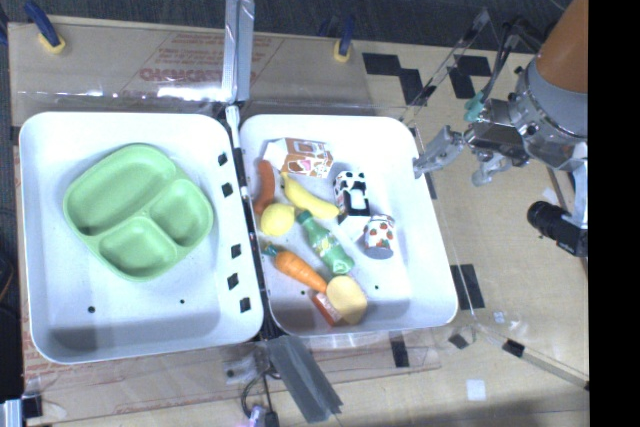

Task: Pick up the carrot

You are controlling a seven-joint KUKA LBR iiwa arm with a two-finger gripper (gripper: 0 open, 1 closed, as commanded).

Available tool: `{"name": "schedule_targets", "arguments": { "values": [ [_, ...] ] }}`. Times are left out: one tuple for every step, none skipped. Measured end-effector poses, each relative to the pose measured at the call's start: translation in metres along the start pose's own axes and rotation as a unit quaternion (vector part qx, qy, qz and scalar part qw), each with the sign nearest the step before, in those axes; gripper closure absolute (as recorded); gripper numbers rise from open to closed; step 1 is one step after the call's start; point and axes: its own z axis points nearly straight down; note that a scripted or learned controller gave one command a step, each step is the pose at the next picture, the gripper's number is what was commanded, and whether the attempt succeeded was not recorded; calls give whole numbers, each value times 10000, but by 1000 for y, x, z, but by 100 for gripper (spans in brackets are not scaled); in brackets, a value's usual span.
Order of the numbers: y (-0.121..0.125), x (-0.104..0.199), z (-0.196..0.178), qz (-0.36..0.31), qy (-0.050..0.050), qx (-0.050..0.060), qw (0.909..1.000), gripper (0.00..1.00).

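**Sam:** Where is my claw [470,147] right now?

**Me:** I see it up past the right edge of the right bin [425,260], over the bench [520,265]. It has nothing in it. I can't tell how wide it is open from here, the fingers are too small and blurry.

**Sam:** And the carrot?

**Me:** The carrot [297,269] is in the right bin, low down and near the left wall. From my claw, it lies to the left and toward the near end of the bin. They are well apart.

**Sam:** Which way does it point?

**Me:** It lies slanted. The fat end is up-left by the lemon [277,220] and the thin end points down-right toward a potato [347,294]. A green bottle [326,244] lies just beside it.

**Sam:** So what do I need to do?

**Me:** I think I must swing left across the bin, come down over the middle of the carrot, and turn the claw to pinch across its thin sides. The stuff around it is crowded, so I might bump the bottle.
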Motion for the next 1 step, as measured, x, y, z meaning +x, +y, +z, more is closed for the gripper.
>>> {"name": "schedule_targets", "arguments": {
  "values": [
    [0,0,0,0,0,2,10000,0]
  ]
}}
